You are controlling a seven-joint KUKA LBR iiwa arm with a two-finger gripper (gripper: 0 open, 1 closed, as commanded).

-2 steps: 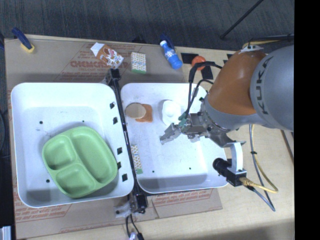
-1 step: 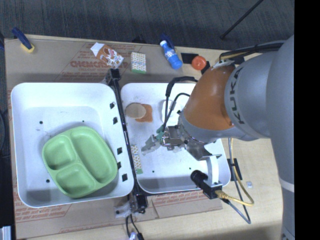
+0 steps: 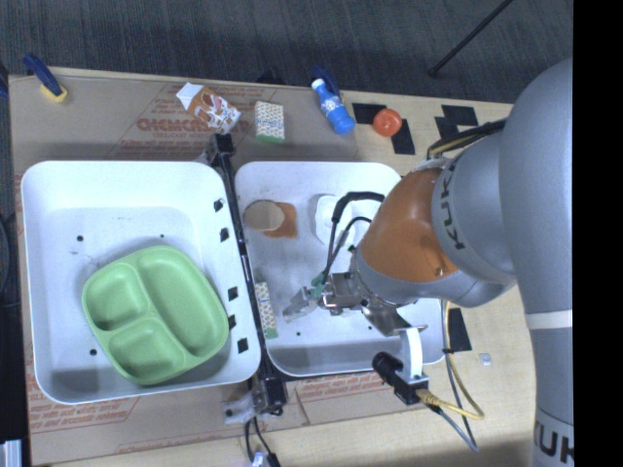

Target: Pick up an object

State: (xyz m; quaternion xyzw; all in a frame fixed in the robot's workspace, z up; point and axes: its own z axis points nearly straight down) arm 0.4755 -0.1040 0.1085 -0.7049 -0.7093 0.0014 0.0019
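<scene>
Grey arm bent low, hand [image 3: 313, 300] over right bin [image 3: 292, 358]

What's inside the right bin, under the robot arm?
In the right bin, a brown cup lies near its far left corner and a white object sits beside it. The arm covers the bin's right part.

The arm [image 3: 531, 193] is a bulky smooth grey body with a glossy orange band [image 3: 409, 236], black lettering on its casing and thin black cables looping beside it.
</scene>
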